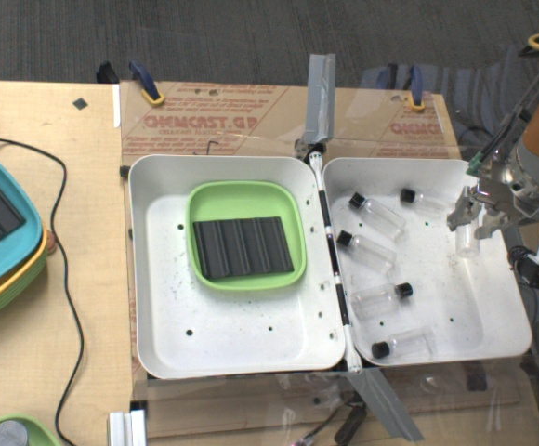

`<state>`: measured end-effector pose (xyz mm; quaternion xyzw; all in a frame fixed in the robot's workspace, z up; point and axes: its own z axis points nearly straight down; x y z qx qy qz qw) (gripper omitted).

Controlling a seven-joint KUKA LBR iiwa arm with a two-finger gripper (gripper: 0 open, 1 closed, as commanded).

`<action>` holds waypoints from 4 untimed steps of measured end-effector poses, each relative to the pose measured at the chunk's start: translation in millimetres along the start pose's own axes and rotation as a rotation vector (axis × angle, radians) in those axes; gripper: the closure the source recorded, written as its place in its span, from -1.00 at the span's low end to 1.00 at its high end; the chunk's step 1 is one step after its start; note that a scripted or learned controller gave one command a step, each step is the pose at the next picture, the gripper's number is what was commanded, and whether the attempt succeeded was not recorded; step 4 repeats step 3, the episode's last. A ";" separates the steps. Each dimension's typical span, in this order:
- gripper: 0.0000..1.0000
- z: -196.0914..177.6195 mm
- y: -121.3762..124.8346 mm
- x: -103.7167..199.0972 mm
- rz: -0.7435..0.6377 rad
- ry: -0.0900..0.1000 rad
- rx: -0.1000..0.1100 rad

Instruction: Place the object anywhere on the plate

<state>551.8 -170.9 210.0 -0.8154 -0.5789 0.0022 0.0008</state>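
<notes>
Camera view: gripper [475,219] sits over the right bin's [492,337] far-right side, fingers pointing down with a clear vial [466,235] between them, cap not discernible. Jaws closed narrow on it. Green plate [245,202] with a dark ribbed insert lies well left of the jaws, in the left bin [158,333]. Loose black-capped vials [381,214] scattered just left and below.

floor [251,17]: dark grey carpet | bench [74,249]: pale wood | cardboard sheet [223,119] behind

High slanted overhead — both bins [149,249]
</notes>
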 end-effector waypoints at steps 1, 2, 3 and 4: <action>-1.00 -0.1 0.0 0.0 0.000 0.000 0.000; -1.00 -57.4 0.8 -29.4 0.288 0.000 -0.001; -1.00 -167.1 -7.2 -47.2 0.457 0.000 0.000; -1.00 -167.1 -7.2 -47.2 0.457 0.000 0.000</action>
